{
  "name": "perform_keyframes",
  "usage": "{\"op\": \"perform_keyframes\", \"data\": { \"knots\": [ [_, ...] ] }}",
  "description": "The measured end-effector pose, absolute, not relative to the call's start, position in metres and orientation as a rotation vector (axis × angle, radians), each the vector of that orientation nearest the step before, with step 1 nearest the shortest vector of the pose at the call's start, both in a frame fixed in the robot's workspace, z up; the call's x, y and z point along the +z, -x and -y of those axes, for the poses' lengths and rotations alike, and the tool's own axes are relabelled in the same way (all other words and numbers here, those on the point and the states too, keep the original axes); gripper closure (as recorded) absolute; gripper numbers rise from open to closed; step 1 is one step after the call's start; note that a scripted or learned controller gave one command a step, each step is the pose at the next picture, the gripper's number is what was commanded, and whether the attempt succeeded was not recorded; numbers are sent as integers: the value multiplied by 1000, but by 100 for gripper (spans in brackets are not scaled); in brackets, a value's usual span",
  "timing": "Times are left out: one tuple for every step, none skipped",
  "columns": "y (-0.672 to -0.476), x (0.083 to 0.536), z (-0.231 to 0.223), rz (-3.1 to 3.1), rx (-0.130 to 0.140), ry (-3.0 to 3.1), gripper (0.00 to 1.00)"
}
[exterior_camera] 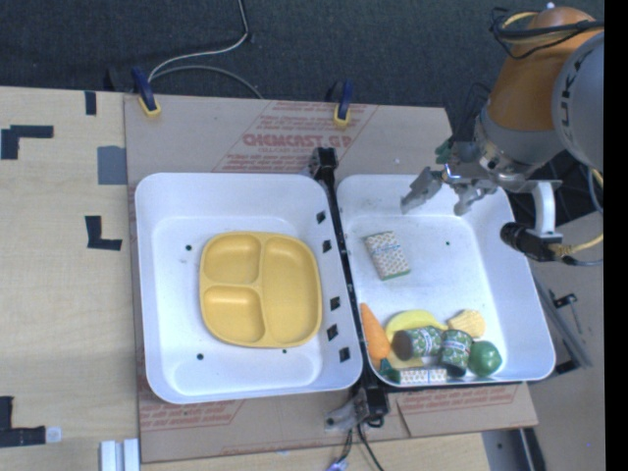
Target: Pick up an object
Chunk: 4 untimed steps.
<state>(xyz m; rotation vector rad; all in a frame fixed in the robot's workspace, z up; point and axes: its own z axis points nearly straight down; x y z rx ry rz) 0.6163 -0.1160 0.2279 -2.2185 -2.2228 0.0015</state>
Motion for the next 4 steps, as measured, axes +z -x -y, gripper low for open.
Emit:
{"op": "perform_keyframes", "data": {
  "knots": [
    [-622, 173, 106, 2221, 4, 2218, 0],
    [-628, 86, 98, 2226, -1, 2220, 0],
    [-628, 95, 98, 2227, 0, 2220, 100],
    [-590, 185, 27, 2225, -1, 2218, 100]
  ]
}}
